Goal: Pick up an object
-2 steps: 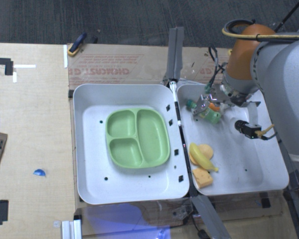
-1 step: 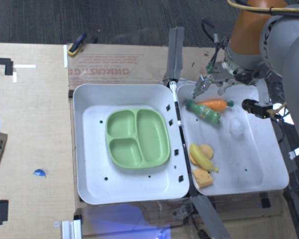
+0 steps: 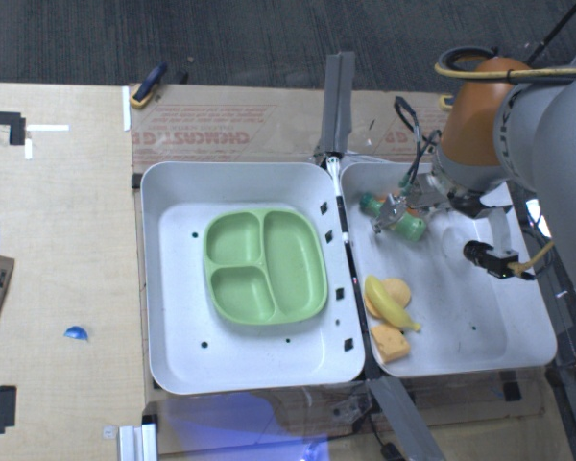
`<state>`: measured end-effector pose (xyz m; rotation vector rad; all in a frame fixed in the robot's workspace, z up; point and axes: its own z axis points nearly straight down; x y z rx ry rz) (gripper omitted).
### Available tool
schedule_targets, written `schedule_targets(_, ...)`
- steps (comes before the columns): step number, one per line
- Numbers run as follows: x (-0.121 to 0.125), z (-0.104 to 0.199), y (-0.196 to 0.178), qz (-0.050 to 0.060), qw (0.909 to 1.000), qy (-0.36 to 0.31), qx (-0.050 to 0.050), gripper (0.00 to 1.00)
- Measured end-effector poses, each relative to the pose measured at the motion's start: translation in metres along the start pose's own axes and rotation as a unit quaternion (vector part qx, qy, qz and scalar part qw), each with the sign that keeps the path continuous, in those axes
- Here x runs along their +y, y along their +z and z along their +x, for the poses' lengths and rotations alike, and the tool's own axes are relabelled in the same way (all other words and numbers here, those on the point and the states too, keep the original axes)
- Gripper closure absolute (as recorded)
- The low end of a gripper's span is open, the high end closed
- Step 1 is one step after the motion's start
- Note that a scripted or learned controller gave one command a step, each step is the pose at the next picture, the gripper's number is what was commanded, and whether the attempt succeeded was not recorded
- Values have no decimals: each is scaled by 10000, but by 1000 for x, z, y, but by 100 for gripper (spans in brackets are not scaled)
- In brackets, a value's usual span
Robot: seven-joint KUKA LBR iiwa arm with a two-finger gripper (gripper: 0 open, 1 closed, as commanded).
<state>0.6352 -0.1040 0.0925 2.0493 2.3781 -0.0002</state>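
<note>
Gripper (image 3: pixel 396 209) sits low in the right bin (image 3: pixel 499 349), against a green object (image 3: pixel 410 226) near the back wall; jaw state cannot be told. Banana (image 3: pixel 388 304) lies well apart. A good grasp likely needs the object centred before closing and lifting straight up.

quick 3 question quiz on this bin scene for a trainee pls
1. True or false: the green tray lies in the left bin.
2. Which thing is nearest the claw? A) banana B) green bottle C) orange block
3. Fill in: the banana lies in the ____ bin.

Key: 1 true; 2 B; 3 right
</note>
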Motion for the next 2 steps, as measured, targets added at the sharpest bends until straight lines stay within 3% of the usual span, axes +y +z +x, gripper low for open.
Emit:
schedule_targets(1,-1,-1,-9,22,10000,2,1,100)
schedule_targets(2,-1,44,-147,13,9990,458,-1,100)
